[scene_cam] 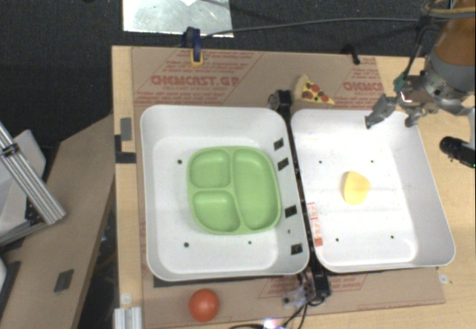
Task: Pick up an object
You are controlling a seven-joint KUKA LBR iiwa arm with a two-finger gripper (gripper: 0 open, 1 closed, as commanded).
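Your gripper (pixel 393 115), fingers spread apart and holding nothing, hangs over the right bin's (pixel 428 193) far edge; the yellow object (pixel 355 188) lies nearer the camera and slightly left.

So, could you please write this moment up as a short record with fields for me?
arm: end effector over the top right corner of the right bin, fingers spread, nothing between them
right bin: one yellow object near the middle
left bin: green divided tray with three compartments
outside bins: pizza slice toy above the bins; red ball below the left bin
task state: nothing picked up yet
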